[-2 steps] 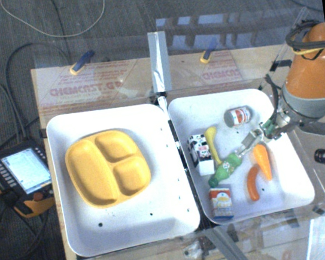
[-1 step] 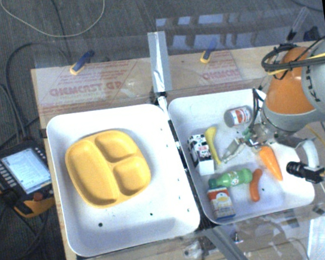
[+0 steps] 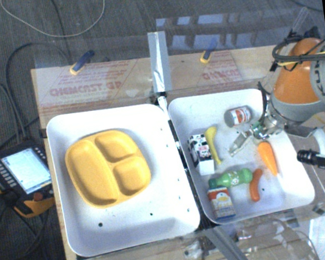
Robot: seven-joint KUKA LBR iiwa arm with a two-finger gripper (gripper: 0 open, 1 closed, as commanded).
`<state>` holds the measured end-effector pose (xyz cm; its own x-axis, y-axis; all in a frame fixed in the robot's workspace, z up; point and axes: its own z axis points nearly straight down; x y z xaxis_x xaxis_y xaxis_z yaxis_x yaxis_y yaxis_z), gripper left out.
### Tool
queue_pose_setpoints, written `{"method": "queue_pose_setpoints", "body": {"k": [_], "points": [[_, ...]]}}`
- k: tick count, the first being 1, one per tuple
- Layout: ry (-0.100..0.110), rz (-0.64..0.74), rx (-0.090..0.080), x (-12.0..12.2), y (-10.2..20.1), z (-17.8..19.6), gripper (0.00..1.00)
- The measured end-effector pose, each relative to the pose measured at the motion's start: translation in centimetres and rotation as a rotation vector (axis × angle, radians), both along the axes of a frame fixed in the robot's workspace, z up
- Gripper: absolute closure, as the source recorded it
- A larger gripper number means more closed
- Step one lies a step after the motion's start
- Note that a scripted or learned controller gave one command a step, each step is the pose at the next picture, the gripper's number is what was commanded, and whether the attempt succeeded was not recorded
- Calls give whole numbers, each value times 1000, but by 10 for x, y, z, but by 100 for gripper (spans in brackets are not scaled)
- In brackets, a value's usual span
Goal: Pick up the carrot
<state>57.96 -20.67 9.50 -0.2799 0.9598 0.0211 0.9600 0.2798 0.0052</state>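
Camera view, fixed above the bench, slanting down on two shallow white bins set side by side. Left bin [image 3: 74, 230]: holds a yellow divided tray [image 3: 107, 166] with three compartments, lying near the bin's middle. Right bin [image 3: 299, 194]: several small things scattered across it. Carrot [image 3: 267, 158] toward the right side of that bin, lying flat, orange, thick end up near the gripper and narrow end pointing down toward the near rim. Just left of and below it, a small orange-red sausage-shaped item [image 3: 255, 184], close to the carrot yet apart from it. Green toy vegetable [image 3: 230, 178] beside that, and below it a small red-and-white carton [image 3: 221, 201]. Yellow banana-like piece [image 3: 213, 143] upright-looking along the bin's left half, next to a black-and-white box [image 3: 200, 149]. Small can [image 3: 238, 115] with a red label on its side near the far rim.

Grey arm with orange band [image 3: 298, 85] reaching in from the right, over the right bin's far right corner. Gripper [image 3: 244, 139] low above the bin floor, metal fingers stretched leftward, just above and left of the carrot's thick end. Spread of the fingers too small and blurred to judge: cannot tell whether parted or closed. Nothing visibly held between them; carrot resting on the bin floor.
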Motion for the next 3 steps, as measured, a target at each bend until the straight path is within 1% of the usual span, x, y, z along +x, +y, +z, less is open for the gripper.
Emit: {"method": "queue_pose_setpoints", "body": {"k": [1,2,3], "points": [[-6,0,-14,0,-4,7,100],[5,-282,-24,50,40,90,100],[5,-283,-25,49,40,90,0]]}}
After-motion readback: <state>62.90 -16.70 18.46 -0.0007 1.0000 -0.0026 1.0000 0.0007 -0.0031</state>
